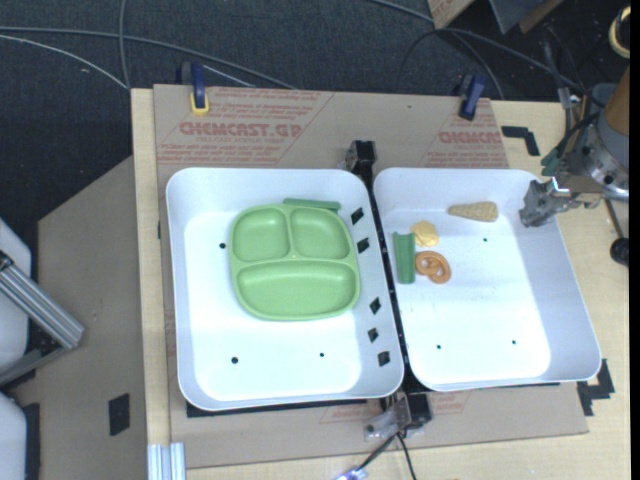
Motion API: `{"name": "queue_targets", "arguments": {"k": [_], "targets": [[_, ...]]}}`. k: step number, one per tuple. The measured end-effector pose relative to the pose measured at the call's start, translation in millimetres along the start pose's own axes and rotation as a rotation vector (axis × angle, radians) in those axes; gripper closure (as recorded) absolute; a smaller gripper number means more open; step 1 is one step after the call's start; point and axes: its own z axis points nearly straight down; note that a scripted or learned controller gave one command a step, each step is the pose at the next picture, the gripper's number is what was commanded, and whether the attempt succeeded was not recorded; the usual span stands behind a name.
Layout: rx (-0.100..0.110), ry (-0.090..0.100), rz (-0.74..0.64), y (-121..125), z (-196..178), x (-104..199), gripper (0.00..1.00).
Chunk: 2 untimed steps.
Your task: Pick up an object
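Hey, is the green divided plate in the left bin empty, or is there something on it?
Empty. The green three-compartment plastic plate lies flat in the left white bin, and all three compartments show bare green surface, with nothing on them.

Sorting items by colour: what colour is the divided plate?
Light green plate, in the camera view.
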Motion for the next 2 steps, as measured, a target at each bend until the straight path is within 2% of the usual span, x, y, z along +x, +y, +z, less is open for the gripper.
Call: {"name": "queue_targets", "arguments": {"k": [1,2], "targets": [[0.007,0.004,-0.005,2,-4,54,1.0],[0.01,0.005,-0.004,6,9,101,1.0]]}}
